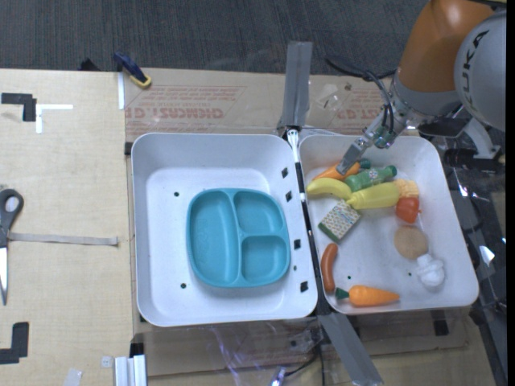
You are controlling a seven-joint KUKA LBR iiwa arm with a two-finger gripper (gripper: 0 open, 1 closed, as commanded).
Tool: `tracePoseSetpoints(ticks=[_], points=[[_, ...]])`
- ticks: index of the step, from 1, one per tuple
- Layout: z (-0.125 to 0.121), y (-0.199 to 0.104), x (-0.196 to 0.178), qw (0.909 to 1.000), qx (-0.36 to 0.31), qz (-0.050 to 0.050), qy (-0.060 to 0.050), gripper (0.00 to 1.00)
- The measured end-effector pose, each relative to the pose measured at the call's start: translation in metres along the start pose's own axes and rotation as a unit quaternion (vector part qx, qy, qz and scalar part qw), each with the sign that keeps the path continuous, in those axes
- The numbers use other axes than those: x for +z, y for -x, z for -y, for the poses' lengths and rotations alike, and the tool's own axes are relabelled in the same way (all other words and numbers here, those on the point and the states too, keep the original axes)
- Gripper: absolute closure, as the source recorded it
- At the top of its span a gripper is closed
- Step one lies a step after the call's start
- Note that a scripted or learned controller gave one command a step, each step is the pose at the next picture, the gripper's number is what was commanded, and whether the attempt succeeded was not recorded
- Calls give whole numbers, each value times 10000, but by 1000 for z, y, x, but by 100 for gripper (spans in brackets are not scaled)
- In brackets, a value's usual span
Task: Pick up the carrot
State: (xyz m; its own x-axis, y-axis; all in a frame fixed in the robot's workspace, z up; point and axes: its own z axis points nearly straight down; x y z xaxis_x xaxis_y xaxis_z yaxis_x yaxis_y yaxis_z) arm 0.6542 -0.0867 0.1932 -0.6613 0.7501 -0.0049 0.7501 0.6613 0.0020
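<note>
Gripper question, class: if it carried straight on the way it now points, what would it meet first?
Probably the orange piece just beyond the gripper, next to the banana; depth is unclear. The carrot lies elsewhere, at the bin's near edge.

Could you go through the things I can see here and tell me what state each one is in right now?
Carrot: lying flat at the right bin's near edge, not gripped.
Gripper: lowered over the toy food pile at the right bin's far end.
Banana: lying in that pile.
Blue divided plate: flat in the left bin.
Scissors: lying on the bench.
</note>
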Motion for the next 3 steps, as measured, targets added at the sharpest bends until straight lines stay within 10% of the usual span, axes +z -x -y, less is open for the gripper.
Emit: tracePoseSetpoints(ticks=[1,3], points=[[14,18,81,9955,943,-7,-7,0],[14,18,81,9955,943,-8,-9,0]])
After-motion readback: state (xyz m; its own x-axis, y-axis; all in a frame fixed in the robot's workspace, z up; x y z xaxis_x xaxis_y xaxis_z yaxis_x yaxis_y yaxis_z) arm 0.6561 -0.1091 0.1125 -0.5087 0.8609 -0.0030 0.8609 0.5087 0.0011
